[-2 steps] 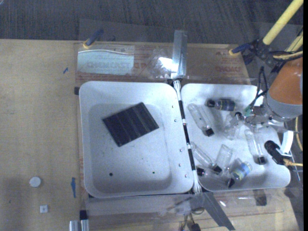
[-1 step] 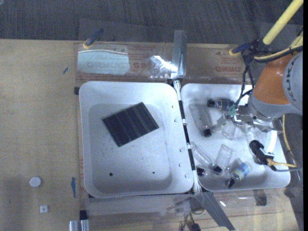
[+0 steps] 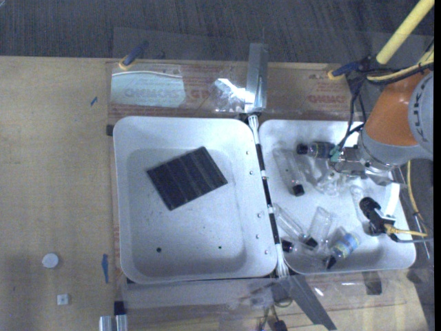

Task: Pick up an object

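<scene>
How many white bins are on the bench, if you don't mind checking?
2. The left bin holds a dark ribbed mat; the right bin holds small clear and dark items, with the arm reaching in over it.

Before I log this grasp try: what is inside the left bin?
The left bin holds one dark ribbed flat pad, lying tilted on the floor. A few tiny dark specks sit near the front. Whatever is under the pad is covered.
</scene>
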`<state>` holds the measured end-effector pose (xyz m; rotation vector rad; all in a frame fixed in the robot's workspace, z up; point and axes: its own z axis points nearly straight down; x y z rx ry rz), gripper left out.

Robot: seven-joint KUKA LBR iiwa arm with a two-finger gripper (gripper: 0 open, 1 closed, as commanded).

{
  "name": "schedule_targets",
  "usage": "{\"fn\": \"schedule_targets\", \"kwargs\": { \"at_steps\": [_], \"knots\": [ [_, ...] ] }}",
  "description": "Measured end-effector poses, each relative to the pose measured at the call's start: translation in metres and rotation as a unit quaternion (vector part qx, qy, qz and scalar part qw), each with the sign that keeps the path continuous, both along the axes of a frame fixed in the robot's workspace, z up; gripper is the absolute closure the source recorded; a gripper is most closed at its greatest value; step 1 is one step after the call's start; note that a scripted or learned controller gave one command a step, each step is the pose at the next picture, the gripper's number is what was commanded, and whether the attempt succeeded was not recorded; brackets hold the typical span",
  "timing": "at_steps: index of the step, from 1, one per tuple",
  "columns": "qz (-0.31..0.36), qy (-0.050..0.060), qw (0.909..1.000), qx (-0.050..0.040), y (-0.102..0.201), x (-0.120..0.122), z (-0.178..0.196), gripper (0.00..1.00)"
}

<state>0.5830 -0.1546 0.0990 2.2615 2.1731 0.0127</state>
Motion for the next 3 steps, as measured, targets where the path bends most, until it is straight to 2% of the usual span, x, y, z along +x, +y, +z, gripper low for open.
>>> {"fn": "schedule_targets", "kwargs": {
  "at_steps": [1, 2, 3],
  "knots": [
    [-0.009, 0.004, 1.0, -0.0018, 0.026, 0.065, 0.098, 1.0],
    [-0.032, 0.003, 0.9995, -0.0017, 0.075, 0.084, 0.086, 1.0],
    [-0.03, 0.002, 0.9995, -0.0032, 0.076, 0.085, 0.097, 1.0]
  ]
}}
